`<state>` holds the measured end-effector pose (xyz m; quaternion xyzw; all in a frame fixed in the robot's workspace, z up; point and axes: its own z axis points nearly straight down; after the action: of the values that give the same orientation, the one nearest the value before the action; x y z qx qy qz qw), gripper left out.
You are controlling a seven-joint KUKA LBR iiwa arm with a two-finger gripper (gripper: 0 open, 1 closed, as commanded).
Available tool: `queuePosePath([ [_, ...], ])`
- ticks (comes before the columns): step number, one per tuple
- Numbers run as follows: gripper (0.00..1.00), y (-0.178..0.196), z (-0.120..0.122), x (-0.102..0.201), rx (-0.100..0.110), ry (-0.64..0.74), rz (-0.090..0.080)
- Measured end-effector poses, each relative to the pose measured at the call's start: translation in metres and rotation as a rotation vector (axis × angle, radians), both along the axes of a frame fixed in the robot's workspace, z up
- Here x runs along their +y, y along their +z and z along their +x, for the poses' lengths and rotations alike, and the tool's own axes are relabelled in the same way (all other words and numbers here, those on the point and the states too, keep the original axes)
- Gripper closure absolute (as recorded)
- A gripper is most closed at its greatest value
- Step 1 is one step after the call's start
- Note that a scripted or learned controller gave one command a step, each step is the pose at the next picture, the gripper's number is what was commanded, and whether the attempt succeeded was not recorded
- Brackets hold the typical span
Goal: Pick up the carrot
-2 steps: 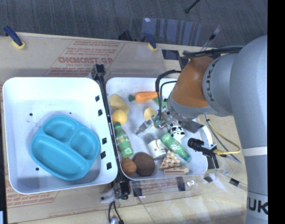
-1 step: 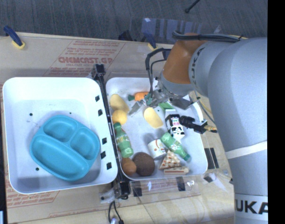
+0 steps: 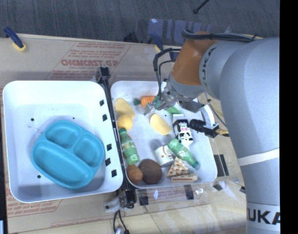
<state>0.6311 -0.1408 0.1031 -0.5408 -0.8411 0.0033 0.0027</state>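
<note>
The carrot point(image 3: 147, 100) is a small orange piece with a green top. It lies near the back wall of the right bin point(image 3: 207, 167). My gripper point(image 3: 157, 105) hangs low over the bin, right against the carrot's right end and partly over it. The grey wrist and its orange band point(image 3: 190, 65) rise above it and hide the bin's back right part.
The right bin also holds yellow fruits point(image 3: 123, 107) point(image 3: 160, 124), two green bottles point(image 3: 129, 149) point(image 3: 183, 152), a white can point(image 3: 163, 155), a cow-patterned carton point(image 3: 184, 132), brown fruits point(image 3: 149, 170) and a pizza slice point(image 3: 179, 169). A blue divided plate point(image 3: 68, 152) lies in the left bin point(image 3: 17, 96).
</note>
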Motion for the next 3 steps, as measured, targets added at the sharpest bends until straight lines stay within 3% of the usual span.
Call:
queuePosePath([
  [1, 1.00, 0.095, 0.022, 0.084, -0.015, -0.034, 0.002],
  [2, 1.00, 0.089, 0.026, 0.173, -0.006, -0.181, 0.001],
  [3, 1.00, 0.153, -0.025, 0.097, -0.005, -0.062, -0.003],
])
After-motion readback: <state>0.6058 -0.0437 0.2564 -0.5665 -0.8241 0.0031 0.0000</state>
